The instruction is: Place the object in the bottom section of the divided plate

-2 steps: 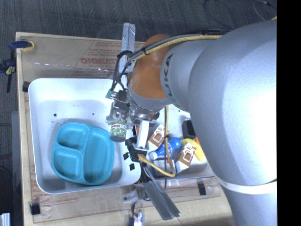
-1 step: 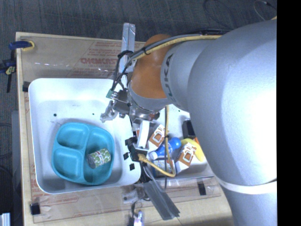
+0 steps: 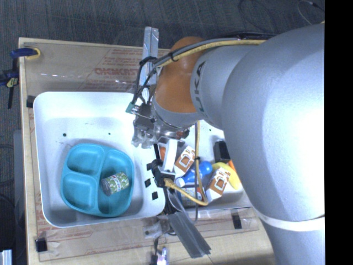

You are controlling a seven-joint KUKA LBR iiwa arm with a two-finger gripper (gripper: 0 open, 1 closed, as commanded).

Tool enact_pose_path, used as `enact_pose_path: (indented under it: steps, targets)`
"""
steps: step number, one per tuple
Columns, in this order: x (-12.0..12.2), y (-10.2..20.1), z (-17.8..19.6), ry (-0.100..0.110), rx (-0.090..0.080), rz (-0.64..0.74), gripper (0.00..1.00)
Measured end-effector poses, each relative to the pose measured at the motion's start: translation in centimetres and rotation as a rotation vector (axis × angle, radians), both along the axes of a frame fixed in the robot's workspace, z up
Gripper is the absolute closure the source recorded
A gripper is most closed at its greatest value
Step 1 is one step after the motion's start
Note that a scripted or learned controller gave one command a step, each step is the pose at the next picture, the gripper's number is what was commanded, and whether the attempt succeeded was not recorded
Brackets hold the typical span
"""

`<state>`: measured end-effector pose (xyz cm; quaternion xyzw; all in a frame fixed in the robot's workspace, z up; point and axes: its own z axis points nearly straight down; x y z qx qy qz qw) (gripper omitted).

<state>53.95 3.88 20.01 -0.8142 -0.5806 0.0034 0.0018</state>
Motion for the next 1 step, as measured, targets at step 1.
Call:
enact_pose_path:
  steps: [1]
  targets:
    - [7.48,-3.83,6.18,-0.004,0.001,0.068,1.0]
